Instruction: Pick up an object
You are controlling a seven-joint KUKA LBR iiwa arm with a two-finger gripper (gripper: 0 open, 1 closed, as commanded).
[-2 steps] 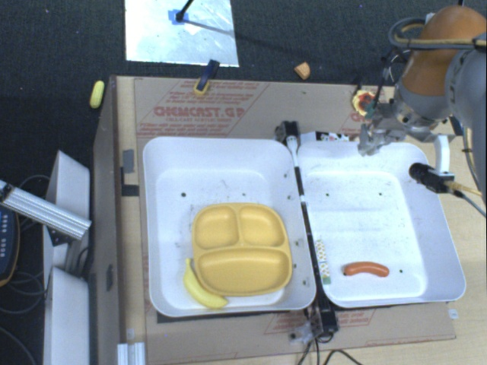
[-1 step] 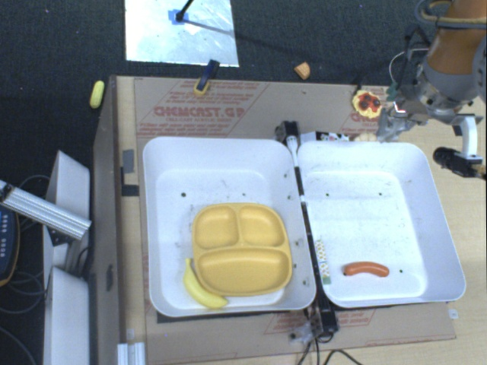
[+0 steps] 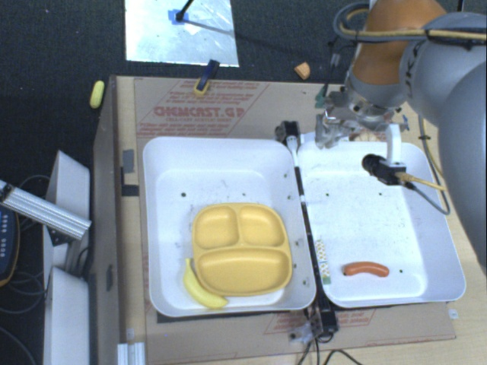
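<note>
An orange-red sausage (image 3: 366, 269) lies near the front of the right bin (image 3: 426, 226). A yellow three-part plate (image 3: 242, 249) sits in the left bin (image 3: 175, 204), with a yellow banana (image 3: 199, 287) against its front left edge. My gripper (image 3: 329, 135) hangs over the back left corner of the right bin, close to the wall between the bins. It is far from the sausage, and nothing is visibly held in it.
The grey arm with its orange band (image 3: 396, 29) fills the upper right. A black part with a cable (image 3: 383, 168) sticks out below the wrist over the right bin. Small loose items lie on the floor beyond the bench.
</note>
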